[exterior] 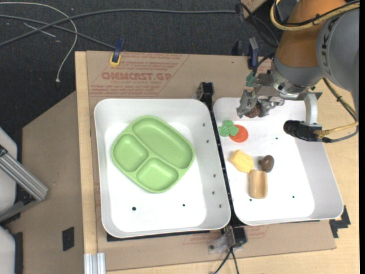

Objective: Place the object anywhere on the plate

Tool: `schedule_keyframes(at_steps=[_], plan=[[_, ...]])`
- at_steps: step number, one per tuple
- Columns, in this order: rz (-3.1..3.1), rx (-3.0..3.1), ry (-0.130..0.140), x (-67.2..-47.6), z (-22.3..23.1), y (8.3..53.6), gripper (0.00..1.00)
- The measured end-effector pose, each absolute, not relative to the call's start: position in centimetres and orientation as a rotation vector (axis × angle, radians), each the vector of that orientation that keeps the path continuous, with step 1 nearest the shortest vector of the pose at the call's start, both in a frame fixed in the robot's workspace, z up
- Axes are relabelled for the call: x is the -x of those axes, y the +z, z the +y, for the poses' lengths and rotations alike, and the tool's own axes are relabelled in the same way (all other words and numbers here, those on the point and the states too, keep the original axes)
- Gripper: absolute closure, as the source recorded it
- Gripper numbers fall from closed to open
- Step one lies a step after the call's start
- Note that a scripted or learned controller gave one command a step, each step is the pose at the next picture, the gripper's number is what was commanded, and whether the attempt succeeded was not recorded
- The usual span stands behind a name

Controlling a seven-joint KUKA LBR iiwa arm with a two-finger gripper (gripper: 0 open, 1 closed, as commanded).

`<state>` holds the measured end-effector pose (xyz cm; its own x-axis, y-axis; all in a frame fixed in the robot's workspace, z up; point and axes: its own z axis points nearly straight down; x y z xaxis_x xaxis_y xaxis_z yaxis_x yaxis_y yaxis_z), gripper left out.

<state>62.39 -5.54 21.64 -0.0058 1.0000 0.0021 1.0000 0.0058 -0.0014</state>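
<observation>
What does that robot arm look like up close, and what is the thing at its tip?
The arm is a thick, rounded grey tube with a glossy orange band above the wrist. A yellow cable loops around the top of that band. At the tip sits a small claw of dull grey metal with dark fittings. A black cylindrical part juts out beside it, trailing a thin cable to the right.

The 2 white bins (171, 210) look like smooth, faintly glossy plastic. The green plate (152, 153) at the left centre is matt plastic with 3 moulded compartments. The bench (91, 170) under them looks like raw cardboard or fibreboard, printed in red. At the upper right, the arm (308, 33) shows glossy orange and grey casing, and the gripper (251, 108) looks like bare metal.
</observation>
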Motion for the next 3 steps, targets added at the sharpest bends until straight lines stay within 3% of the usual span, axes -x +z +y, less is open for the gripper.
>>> schedule_keyframes(at_steps=[3], plan=[[-2.228, 2.214, -0.004, -62.7, 9.6, 22.0, 1.0]])
